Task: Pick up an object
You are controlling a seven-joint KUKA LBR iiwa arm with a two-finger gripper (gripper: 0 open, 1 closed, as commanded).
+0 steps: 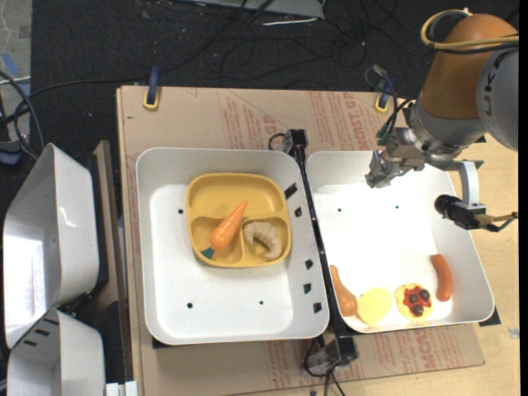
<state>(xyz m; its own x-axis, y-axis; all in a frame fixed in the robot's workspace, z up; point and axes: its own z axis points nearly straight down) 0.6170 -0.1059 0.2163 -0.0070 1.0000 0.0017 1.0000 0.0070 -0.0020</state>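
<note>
**End effector over the right bin's far edge**

The end effector (pixel 382 174) is small and dark against the white — I cannot tell its state. Two white bins sit on the bench (pixel 214 114). The left bin (pixel 157 246) holds one yellow divided plate (pixel 239 190) with a carrot (pixel 228 226) and a pale shrimp (pixel 264 238). The right bin (pixel 388 238) has four items near its front: an orange strip (pixel 343 291) half hidden at the wall, a yellow disc (pixel 374 305), a topped round (pixel 413 299), a smooth sausage (pixel 443 276).

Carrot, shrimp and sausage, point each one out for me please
carrot (pixel 228 225), camera view, middle of its orange body, on the yellow plate.
shrimp (pixel 265 239), camera view, centre of its curled body.
sausage (pixel 443 277), camera view, middle of its length, in the right bin.
</note>
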